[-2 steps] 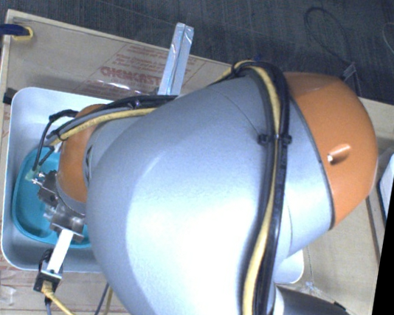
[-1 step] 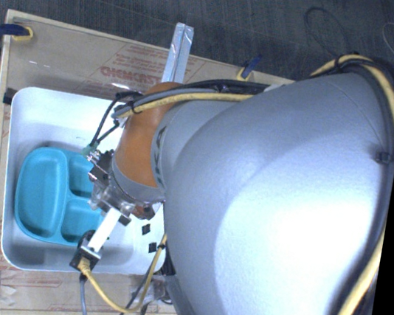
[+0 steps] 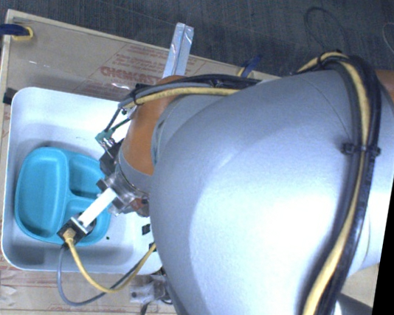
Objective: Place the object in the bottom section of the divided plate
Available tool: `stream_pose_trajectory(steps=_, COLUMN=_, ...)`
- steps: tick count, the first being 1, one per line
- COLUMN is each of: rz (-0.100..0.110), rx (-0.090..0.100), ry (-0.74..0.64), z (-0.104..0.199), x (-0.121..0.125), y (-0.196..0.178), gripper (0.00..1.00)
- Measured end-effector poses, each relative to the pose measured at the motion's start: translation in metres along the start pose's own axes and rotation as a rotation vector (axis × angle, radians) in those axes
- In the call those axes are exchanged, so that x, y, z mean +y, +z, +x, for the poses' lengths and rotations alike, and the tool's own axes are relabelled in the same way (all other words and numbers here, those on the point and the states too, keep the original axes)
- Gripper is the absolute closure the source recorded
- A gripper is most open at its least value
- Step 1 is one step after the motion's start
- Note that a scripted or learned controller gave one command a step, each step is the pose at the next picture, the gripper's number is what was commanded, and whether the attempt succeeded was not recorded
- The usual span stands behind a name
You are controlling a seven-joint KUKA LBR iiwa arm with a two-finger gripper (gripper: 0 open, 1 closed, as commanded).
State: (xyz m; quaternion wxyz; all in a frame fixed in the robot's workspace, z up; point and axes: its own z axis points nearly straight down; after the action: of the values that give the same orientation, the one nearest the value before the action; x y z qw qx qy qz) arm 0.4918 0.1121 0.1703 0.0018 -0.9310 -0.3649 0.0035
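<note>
A blue divided plate (image 3: 45,191) lies in the left white bin (image 3: 32,114), toward its near left side. The grey arm reaches in from the right and covers most of the view, with its orange band just right of the plate. The wrist sits over the plate's right sections. The object to be placed is hidden from me, and the gripper itself is covered by the arm.
The arm's big grey body hides the right bin and the right part of the left bin. The wooden bench edge (image 3: 89,41) runs along the far side, with blue clamps (image 3: 9,30) at the far left corner.
</note>
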Motion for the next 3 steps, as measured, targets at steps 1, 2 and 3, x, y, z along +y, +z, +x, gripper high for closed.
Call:
stream_pose_trajectory(steps=1, rz=0.000, rx=0.001, ry=0.030, z=0.076, x=0.039, y=-0.102, gripper=1.00)
stream_pose_trajectory(steps=2, rz=0.001, rx=-0.002, ry=-0.229, z=0.054, x=-0.039, y=-0.049, gripper=1.00)
stream_pose_trajectory(steps=3, rz=0.003, rx=0.000, ry=-0.425, z=0.028, x=-0.050, y=0.062, gripper=1.00)
